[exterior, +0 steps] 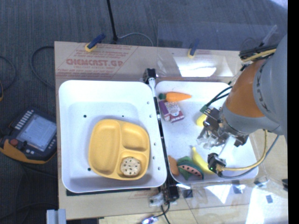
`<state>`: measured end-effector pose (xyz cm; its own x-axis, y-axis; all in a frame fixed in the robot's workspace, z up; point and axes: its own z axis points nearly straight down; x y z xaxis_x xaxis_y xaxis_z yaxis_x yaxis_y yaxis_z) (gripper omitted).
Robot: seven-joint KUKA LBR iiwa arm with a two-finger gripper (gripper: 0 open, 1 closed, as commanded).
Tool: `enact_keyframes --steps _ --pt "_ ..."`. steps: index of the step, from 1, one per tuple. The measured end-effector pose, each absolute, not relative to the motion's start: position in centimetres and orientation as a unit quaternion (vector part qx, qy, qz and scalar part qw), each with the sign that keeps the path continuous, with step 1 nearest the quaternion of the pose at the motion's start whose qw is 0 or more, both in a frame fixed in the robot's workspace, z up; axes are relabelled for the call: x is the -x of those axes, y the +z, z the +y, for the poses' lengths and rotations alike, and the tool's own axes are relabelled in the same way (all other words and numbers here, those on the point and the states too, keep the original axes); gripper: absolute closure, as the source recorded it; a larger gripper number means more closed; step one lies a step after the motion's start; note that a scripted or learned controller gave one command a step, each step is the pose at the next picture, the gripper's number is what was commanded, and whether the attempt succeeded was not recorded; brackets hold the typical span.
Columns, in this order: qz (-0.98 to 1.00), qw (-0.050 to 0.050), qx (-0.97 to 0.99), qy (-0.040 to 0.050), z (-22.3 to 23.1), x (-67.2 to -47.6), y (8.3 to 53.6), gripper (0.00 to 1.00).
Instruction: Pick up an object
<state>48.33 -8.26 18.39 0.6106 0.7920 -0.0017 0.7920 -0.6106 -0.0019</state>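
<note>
The gripper [211, 135] hovers low over the right bin [187, 87], lower right of frame (its grip state I cannot tell), apparently lining up on the banana [200, 159] lying just below it beside the watermelon slice [190, 169].

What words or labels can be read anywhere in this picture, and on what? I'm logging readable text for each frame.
"CHEMCAST GP", or close to it, in faded red letters on the brown board under the bins.
The small carton in the right bin carries a printed label, too blurred to read.
The pendant on the floor has a screen, too small to read.
</note>
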Motion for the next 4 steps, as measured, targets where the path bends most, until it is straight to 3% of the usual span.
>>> enact_keyframes --steps 1,2,3,4 --pt "-0.409 -0.001 0.913 0.0005 -13.2 -56.4 24.2 1.0" --pt "-0.409 0.0 0.913 0.0014 -13.2 -56.4 24.1 0.0" --pt "-0.367 -0.003 0.93 -0.0046 -15.7 -57.9 11.0 0.0" --pt "-0.186 -0.002 0.983 -0.004 -16.7 -60.4 8.9 0.0"
